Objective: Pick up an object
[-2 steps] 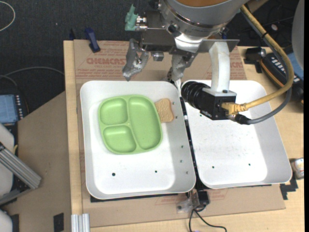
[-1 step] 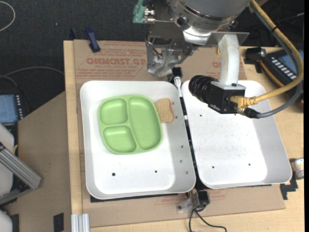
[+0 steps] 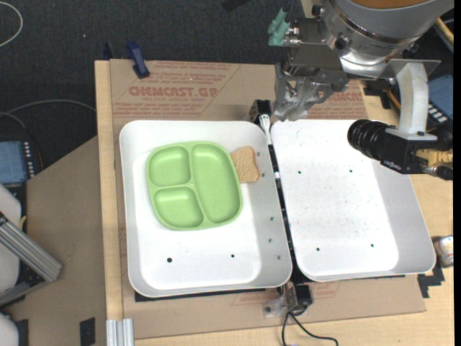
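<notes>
A green divided plate (image 3: 193, 185) lies in the left white bin (image 3: 144, 258). A tan cracker-like piece (image 3: 246, 164) rests beside the plate's upper right edge, touching it. My gripper (image 3: 295, 105) hangs above the far edge of the right bin (image 3: 360, 215), near the seam between the two bins. It is well apart from the plate and the tan piece. Nothing shows between its fingers.
The bins sit on a cardboard sheet (image 3: 180, 85) with a blue clip (image 3: 137, 60) at its far left. A black cylindrical device (image 3: 382, 146) reaches over the right bin's far right side. Cables lie at the bench's front edge (image 3: 295, 316).
</notes>
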You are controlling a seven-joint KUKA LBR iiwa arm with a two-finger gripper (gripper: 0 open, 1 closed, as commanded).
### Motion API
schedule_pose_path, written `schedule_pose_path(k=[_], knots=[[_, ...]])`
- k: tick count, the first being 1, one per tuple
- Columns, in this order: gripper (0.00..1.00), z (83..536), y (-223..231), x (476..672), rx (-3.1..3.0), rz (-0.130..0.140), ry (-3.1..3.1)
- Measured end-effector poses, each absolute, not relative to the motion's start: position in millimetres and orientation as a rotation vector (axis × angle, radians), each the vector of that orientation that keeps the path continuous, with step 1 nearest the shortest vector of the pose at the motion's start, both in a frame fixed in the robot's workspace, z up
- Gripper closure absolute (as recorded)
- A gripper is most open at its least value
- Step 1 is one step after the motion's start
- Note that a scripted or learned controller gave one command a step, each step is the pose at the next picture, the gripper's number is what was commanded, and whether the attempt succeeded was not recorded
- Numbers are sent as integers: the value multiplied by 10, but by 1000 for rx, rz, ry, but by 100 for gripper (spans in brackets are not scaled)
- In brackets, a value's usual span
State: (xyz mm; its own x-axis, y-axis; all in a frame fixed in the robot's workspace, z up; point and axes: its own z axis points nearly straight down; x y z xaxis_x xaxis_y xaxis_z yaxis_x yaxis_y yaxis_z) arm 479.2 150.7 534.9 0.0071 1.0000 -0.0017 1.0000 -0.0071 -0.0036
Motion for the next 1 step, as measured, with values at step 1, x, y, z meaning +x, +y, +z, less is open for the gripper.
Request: schedule_pose_path(k=[1], knots=[[100,4031,838,4781,-2225,24,-2207]])
